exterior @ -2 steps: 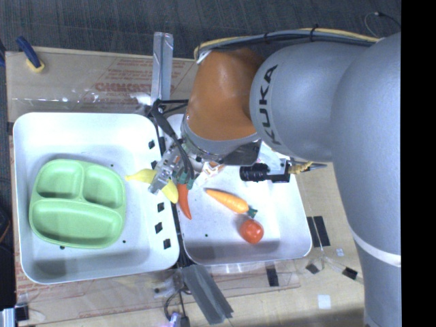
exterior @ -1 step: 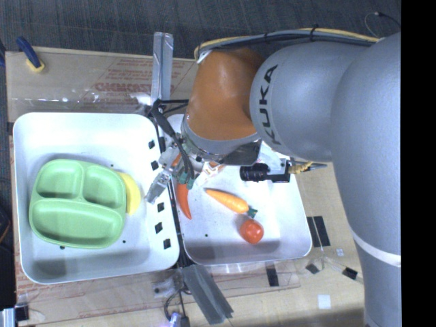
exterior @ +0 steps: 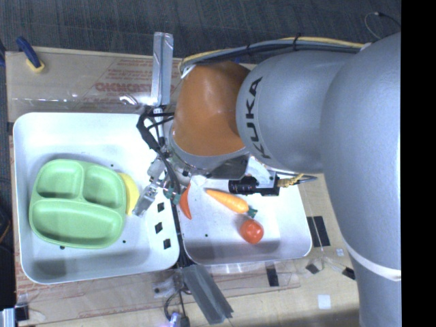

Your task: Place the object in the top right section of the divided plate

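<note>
A green divided plate (exterior: 76,203) lies in the left bin (exterior: 41,131), with two small sections at the top and one long section below. A yellow object (exterior: 129,191) rests against the plate's right rim, just outside the top right section and partly hidden by the rim. My gripper (exterior: 146,195) hangs right beside the yellow object on its right, over the left bin near the wall between the bins. The orange wrist band (exterior: 208,114) and grey arm cover the top of the right bin.
The right bin (exterior: 293,244) holds a carrot (exterior: 228,201), a red tomato (exterior: 251,231) and a small red pepper (exterior: 184,204) close to the dividing wall. A grey upright bar (exterior: 162,70) stands behind the bins, and a blue clamp (exterior: 28,53) sits at the far left.
</note>
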